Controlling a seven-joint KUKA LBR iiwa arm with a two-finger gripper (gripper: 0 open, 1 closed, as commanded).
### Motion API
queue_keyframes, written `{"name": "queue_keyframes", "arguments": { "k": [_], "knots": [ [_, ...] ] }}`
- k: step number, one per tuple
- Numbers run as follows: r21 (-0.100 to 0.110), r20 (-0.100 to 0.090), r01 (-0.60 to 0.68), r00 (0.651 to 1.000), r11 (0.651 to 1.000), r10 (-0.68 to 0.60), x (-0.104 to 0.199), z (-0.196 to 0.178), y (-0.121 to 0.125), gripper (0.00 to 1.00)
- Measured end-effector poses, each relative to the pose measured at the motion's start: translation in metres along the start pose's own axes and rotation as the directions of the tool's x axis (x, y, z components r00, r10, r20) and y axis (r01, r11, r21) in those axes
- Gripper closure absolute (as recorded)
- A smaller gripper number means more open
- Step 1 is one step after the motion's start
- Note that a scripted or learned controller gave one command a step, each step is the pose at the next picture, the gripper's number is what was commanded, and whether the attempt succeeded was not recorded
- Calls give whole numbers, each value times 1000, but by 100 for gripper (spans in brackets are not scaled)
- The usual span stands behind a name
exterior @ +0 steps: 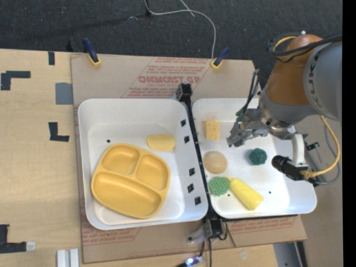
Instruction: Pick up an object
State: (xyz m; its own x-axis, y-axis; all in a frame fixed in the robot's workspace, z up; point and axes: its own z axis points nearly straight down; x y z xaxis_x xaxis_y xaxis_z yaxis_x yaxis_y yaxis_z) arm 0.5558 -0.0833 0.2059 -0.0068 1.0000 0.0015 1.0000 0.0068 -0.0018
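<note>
Hovering over the right bin (289,202), the gripper (236,140) hangs between the yellow block (212,130) and the dark green ball (257,156), nothing visibly between its fingers; their spread cannot be told. Open floor lies near the bin's far wall.

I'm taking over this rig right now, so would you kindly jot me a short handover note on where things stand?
Claw: hovering over the right bin, nothing seen between its tips; whether it is open or shut cannot be told.
Right bin: yellow cheese block, tan round piece, dark green ball, light green bumpy ball, yellow cylinder.
Left bin: yellow divided plate, pale yellow piece.
Done: nothing lifted.
Left: grasp and raise one thing.
</note>
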Motion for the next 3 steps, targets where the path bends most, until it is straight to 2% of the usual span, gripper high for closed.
{"name": "queue_keyframes", "arguments": {
  "k": [1, 2, 3],
  "knots": [
    [0, 0, 1, 1000, 1000, -1, 54, 6, 25, 100],
    [-2, -1, 1, 1000, 1000, -1, 112, -7, 50, 100],
    [-2, 0, 0, 1000, 1000, 0, 159, -19, 64, 100]
  ]
}}
